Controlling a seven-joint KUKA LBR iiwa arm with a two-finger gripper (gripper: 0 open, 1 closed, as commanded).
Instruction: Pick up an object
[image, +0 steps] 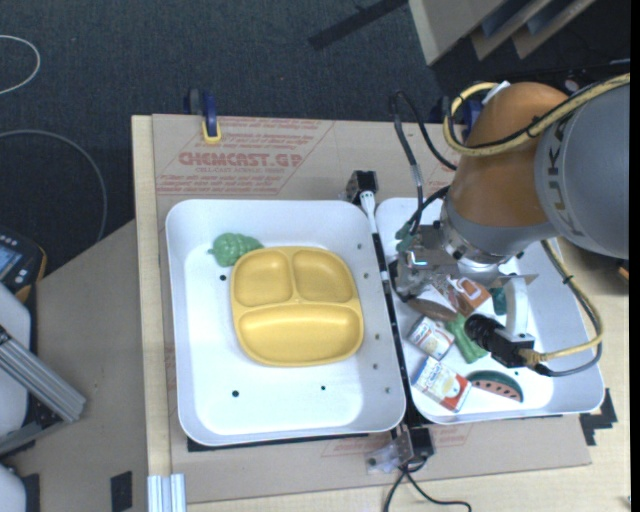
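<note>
My gripper (425, 275) hangs low over the left part of the right bin (575, 390), under the arm's orange band. Its tips are down among a heap of small objects. Just below it lie a brown item (437, 306), a small white packet (431, 338), a green toy (466, 336), another white packet with red print (441, 384) and a watermelon slice (497, 386). An orange-red piece (472, 293) sits to the gripper's right. The arm hides the bin's back half.
The left bin (200, 400) holds a yellow divided plate (296, 305) and a green broccoli-like toy (234, 247) at its back left. A black plug and cable (500, 343) cross the right bin. A blue clamp (209, 113) sits on the cardboard behind.
</note>
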